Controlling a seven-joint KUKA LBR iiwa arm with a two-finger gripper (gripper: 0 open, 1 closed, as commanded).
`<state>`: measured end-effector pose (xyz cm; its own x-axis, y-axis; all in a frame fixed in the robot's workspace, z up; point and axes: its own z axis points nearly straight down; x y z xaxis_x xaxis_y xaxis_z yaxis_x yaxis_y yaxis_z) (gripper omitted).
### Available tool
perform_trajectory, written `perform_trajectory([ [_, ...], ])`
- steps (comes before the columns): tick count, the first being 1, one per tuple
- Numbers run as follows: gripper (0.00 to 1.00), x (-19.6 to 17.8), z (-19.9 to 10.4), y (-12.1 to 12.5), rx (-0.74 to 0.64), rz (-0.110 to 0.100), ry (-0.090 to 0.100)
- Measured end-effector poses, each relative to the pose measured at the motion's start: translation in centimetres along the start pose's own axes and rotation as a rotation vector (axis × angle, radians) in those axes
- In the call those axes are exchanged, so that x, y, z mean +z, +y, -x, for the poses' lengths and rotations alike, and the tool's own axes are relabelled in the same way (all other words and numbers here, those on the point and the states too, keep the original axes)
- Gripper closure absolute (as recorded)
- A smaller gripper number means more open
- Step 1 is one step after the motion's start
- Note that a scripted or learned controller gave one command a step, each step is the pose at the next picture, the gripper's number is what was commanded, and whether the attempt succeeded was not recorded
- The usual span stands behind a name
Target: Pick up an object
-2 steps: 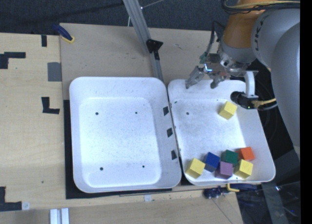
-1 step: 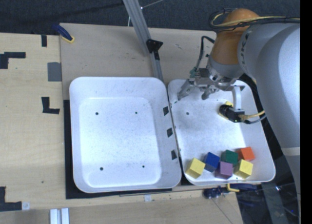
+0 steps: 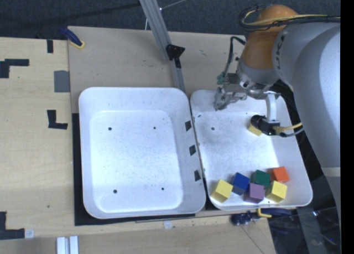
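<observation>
The gripper (image 3: pixel 223 99) hangs over the far rim of the right bin (image 3: pixel 232 153); how its jaws stand I cannot tell. The blocks sit well apart from it, clustered in the near right corner: yellow block (image 3: pixel 222 190), blue block (image 3: pixel 240 182), purple block (image 3: pixel 256 191), green block (image 3: pixel 260 178) (and others). Packed so tightly, a descent there could jam between neighbours or nudge one away.

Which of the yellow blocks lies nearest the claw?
The yellow block alone by the right bin's upper right side, below the claw. The other two yellow ones sit in the cluster at the bottom.
</observation>
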<state>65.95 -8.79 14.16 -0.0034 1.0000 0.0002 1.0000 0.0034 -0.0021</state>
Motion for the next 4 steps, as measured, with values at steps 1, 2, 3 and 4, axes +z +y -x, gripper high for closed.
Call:
perform_trajectory([
  [1, 1.00, -6.2, -0.6, -0.1, 0.001, 0.007, 0.000],
  [2, 1.00, -10.6, -0.3, 0.1, 0.002, 0.006, -0.001],
  [3, 1.00, -12.7, -0.3, 0.2, 0.002, 0.003, 0.000],
  [4, 1.00, -12.4, -6.0, -2.1, -0.003, 0.000, 0.001],
])
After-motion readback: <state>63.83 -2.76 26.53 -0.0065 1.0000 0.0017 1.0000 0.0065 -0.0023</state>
